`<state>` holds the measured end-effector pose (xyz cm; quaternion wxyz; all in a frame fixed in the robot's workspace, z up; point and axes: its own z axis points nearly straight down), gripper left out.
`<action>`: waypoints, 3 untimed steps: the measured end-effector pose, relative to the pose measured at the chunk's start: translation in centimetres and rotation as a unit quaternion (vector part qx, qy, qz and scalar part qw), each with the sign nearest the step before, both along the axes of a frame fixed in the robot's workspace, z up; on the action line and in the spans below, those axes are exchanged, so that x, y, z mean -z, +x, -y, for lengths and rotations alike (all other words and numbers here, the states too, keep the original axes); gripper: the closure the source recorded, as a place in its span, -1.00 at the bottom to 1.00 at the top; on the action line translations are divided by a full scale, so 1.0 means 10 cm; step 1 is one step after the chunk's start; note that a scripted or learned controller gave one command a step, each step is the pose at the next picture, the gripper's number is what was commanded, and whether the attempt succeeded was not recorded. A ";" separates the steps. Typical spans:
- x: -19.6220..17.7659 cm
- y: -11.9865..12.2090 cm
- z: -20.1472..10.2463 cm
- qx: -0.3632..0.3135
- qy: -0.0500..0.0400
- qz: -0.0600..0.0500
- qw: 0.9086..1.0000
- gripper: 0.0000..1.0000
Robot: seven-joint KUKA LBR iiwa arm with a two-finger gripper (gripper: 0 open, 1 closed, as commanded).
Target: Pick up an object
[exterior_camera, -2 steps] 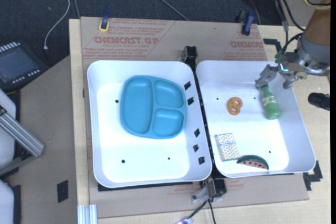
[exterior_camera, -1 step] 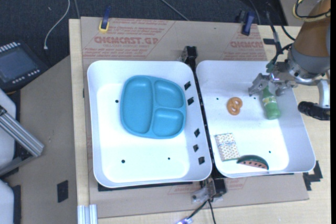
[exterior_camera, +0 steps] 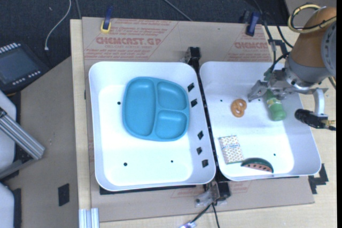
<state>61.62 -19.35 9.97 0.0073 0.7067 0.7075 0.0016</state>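
My gripper is low over the far right part of the right bin, coming in from the right under the orange wrist band. A small green object lies directly at its tip, touching or nearly touching it; whether it is gripped is unclear. An orange ring-shaped piece sits a little to the left of the gripper. A patterned square packet and a watermelon slice lie near the bin's front edge.
A blue divided plate lies in the left bin. A row of black clips runs along the wall between the two bins. Cables hang around the arm at the right.
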 end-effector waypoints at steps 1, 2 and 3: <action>-0.15 0.02 0.00 0.000 0.000 0.004 1.000 1.00; -0.71 -0.04 -0.07 0.000 0.003 -0.004 1.000 1.00; -1.26 -0.03 -0.06 0.000 0.003 -0.003 1.000 1.00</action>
